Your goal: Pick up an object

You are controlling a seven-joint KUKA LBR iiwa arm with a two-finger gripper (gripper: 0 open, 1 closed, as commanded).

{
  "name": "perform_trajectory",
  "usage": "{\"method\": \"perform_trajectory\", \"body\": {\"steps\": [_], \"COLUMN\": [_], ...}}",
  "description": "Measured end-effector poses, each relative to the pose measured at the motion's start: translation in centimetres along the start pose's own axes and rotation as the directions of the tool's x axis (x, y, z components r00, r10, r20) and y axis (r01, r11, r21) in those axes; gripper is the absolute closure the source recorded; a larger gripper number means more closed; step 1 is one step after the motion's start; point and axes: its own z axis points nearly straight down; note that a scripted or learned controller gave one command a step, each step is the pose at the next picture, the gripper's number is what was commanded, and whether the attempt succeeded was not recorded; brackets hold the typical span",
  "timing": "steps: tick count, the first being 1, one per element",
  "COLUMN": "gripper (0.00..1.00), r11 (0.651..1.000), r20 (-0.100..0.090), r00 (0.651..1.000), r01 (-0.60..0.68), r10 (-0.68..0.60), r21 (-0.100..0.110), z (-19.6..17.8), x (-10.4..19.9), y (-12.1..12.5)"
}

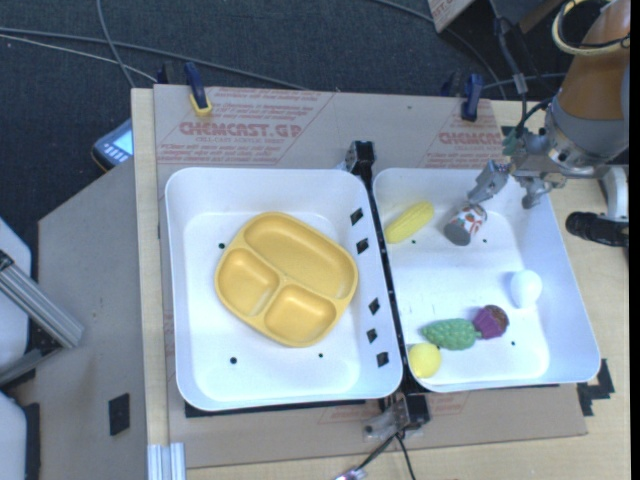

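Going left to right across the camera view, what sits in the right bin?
Lemon → corn → green toy → can → purple toy → white egg.

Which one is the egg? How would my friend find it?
Look in the right bin, the one without the yellow plate. Near its right wall, above the purple toy, sits the egg. It is the only plain white, smooth, round thing there.

Tray (287, 280) in left bin (190, 298) — alone
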Motion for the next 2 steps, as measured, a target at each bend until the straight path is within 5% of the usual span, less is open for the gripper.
{"method": "perform_trajectory", "body": {"steps": [1,2], "gripper": [0.0,0.0], "r11": [1.0,1.0], "r20": [0.003,0.002], "r00": [1.0,1.0], "r01": [0.003,0.002], "r10": [-0.003,-0.002], "r21": [-0.015,-0.01], "z": [-0.9,3.8], "x": [0.0,-0.9], "y": [0.3,0.2]}}
